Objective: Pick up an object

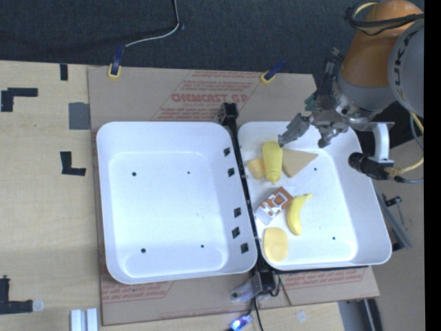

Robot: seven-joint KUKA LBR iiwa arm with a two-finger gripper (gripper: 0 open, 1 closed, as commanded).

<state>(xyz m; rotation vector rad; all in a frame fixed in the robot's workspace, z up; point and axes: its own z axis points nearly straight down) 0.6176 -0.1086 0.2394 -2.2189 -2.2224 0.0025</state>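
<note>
The gripper (308,131) is held low over the right bin (358,243), fingers spread apart with nothing between them, seemingly lined up above the pale wedge (300,161) beside the yellow bottle (272,161), presumably so either can be straddled on descent

Wood-tone surface (41,205), w/ black tape marks at 9–10 o'clock. Brown cardboard sheet (200,95) lies flat on it, center-right, red print near 12 o'clock; blue clips (115,69) pin its top corners. On the cardboard: two shallow white bins touching side by side — left bin (110,143) at 8–9 o'clock, right bin (365,247) at 3–4 o'clock.
</note>
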